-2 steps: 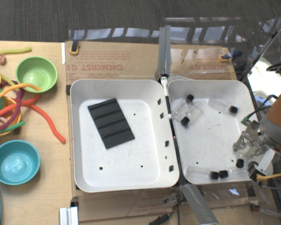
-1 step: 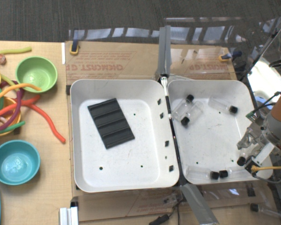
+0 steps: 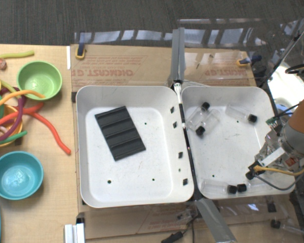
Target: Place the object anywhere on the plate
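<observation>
The black ribbed rectangular plate (image 3: 120, 132) lies flat and skewed, well apart from the jaws, toward the view's left. Clear black-capped vials (image 3: 202, 119) lie scattered on their sides between it and the jaws.

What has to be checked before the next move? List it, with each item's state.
1. Black ridged plate lies flat in the left bin, top bare: ok.
2. Clear vials with black caps are there to pick, scattered in the right bin: ok.
3. A vial on the plate: not ok, none there yet.
4. Hand over the right bin, near its right wall: ok.
5. Hand holding a vial: cannot tell.
</observation>
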{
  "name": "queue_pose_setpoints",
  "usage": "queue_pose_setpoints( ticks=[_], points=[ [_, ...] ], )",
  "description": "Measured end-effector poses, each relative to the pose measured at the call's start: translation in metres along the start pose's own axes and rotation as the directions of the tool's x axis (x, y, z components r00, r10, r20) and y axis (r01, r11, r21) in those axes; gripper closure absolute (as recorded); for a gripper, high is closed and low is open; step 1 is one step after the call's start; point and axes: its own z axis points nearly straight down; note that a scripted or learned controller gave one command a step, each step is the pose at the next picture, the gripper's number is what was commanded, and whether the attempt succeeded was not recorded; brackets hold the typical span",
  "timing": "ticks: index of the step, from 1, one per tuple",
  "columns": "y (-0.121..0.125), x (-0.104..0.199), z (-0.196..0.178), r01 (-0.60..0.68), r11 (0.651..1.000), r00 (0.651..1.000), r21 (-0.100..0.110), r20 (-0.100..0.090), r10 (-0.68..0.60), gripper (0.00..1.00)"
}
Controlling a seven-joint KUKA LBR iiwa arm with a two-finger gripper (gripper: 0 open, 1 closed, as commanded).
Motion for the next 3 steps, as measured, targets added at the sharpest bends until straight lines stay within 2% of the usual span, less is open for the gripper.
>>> queue_pose_setpoints(
  ticks=[1, 2, 3],
  points=[
    [0.001, 0.0, 0.005, -0.24, 0.971, 0.971, 0.011, -0.004, 0.24, 1.0],
    [0.001, 0.0, 0.005, -0.24, 0.971, 0.971, 0.01, -0.002, 0.24, 1.0],
    [0.01, -0.009, -0.134, -0.256, 0.967, 0.967, -0.016, 0.003, 0.256, 1.0]
  ],
)
